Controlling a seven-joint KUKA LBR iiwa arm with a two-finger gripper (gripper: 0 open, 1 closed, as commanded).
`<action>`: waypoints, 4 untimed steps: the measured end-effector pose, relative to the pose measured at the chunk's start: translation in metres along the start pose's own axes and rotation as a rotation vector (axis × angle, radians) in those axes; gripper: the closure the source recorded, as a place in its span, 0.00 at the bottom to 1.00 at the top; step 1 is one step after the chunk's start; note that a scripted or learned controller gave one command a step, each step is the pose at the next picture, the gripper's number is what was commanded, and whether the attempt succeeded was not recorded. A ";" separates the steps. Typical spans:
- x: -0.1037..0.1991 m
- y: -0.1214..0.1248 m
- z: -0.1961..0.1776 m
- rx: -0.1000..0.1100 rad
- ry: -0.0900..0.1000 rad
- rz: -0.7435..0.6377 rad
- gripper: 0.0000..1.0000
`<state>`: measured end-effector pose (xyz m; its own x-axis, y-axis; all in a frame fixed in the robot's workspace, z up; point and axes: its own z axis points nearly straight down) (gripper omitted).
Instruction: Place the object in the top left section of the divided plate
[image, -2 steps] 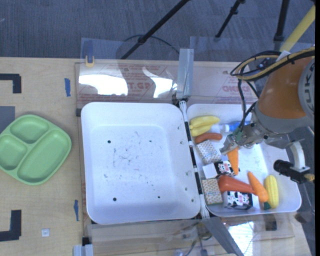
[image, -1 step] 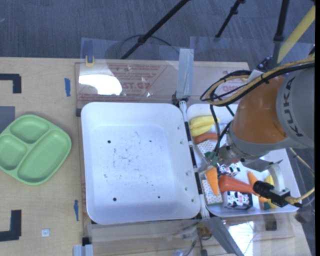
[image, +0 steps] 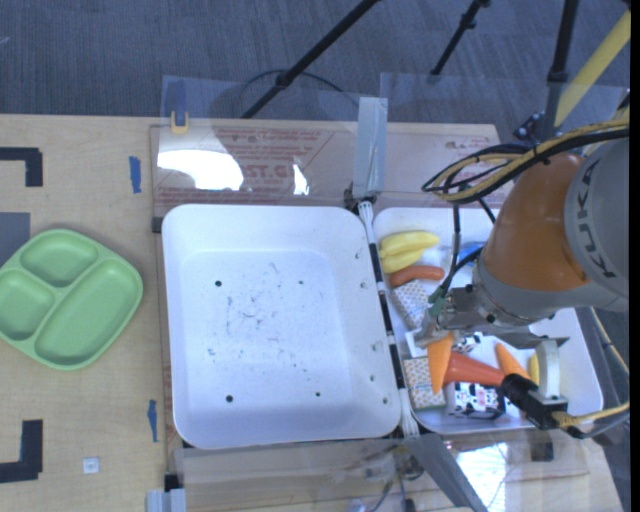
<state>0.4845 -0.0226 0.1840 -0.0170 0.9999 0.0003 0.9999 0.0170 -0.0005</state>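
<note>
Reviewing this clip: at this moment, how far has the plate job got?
Done: nothing yet shows on the green divided plate at the bench's left, and its top left section is bare. In hand: the arm is down over the right bin, among a banana, carrot pieces and other toy items; a grasp cannot be confirmed. Left: pick an object, carry it past the left bin and place it.

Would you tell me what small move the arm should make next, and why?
Probably lower the gripper onto one item in the right bin, perhaps the orange carrot just below it. Nothing is visibly held, and the green divided plate sits far left, beyond the left bin.
</note>
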 end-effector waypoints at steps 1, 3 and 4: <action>0.018 0.019 0.000 -0.002 -0.001 -0.269 1.00; -0.035 0.019 -0.160 -0.003 -0.002 -0.213 1.00; -0.055 -0.006 -0.016 0.001 0.000 -0.129 1.00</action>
<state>0.4792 -0.0780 0.2000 -0.1456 0.9893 0.0006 0.9893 0.1456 -0.0010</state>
